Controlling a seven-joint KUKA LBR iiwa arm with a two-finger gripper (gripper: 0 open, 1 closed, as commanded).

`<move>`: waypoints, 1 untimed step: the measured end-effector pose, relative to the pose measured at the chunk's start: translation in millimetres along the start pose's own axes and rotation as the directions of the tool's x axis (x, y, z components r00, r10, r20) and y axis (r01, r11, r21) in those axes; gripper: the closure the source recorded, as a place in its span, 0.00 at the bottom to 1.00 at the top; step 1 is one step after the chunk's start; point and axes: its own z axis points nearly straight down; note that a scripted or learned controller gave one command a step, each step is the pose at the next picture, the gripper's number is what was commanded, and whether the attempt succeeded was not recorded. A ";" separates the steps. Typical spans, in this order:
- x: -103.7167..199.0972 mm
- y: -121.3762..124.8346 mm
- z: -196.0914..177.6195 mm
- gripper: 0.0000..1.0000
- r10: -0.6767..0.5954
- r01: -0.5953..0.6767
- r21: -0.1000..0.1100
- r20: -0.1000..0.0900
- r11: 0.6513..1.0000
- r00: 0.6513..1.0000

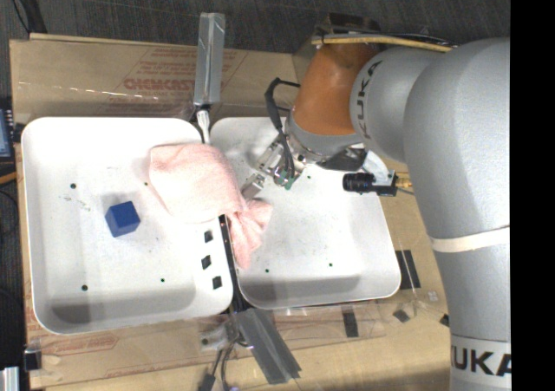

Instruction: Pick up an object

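Observation:
A pink cloth lies crumpled over the wall between the two bins. Most of it is in the left bin, and a fold hangs down into the right bin. A small blue cube sits on the left bin's floor, to the left of the cloth. My gripper reaches down in the right bin's back left corner, its tip right at the cloth's right edge. The wrist and the orange band above it hide part of the gripper body.
The grey arm covers the right side of the view and overhangs the right bin's back right corner. A black connector sticks out beside the wrist. A grey metal bar stands behind the bins, on cardboard.

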 end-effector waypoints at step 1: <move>-12.5 18.3 1.9 0.00 0.036 -0.036 -0.002 0.003 0.999 0.999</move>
